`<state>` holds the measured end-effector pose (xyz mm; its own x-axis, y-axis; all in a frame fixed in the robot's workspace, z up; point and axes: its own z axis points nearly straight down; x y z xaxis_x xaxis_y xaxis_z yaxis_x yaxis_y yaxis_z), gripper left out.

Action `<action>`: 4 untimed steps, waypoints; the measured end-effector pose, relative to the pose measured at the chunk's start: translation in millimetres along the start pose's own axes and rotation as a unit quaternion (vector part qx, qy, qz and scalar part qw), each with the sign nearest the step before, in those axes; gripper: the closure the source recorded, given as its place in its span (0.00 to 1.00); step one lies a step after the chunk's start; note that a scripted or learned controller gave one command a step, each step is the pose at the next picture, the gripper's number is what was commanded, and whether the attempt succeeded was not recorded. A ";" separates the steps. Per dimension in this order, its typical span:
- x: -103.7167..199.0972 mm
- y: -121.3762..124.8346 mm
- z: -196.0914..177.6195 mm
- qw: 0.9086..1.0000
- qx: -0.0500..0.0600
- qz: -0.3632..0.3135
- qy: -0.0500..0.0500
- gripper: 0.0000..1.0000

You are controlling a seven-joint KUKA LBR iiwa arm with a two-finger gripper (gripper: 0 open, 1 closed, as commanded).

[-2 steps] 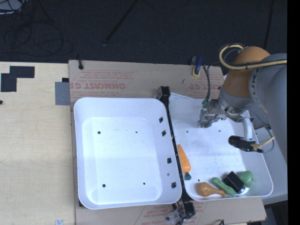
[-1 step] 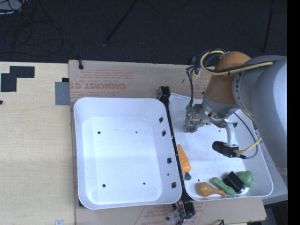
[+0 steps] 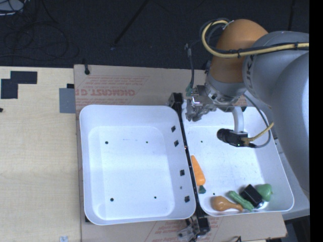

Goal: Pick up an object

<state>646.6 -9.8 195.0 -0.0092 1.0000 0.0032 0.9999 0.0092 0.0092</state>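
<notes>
I see the pincer (image 3: 195, 112) at the far edge of the right bin (image 3: 282, 185); whether it is open I cannot tell. The carrot (image 3: 198, 171) lies nearer to me, beside the inner wall, its long axis running almost away from the pincer.

Arm (image 3: 282, 74): you've got smooth grey casing.
Band (image 3: 237, 39): orange, rounded.
Cable (image 3: 252, 47): yellow, looping over your wrist.
</notes>
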 end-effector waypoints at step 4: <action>246.6 -6.8 -122.1 1.000 0.008 0.002 -0.002 1.00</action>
<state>636.4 236.3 317.8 -0.0054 1.0000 -0.0011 1.0000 0.0054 -0.0067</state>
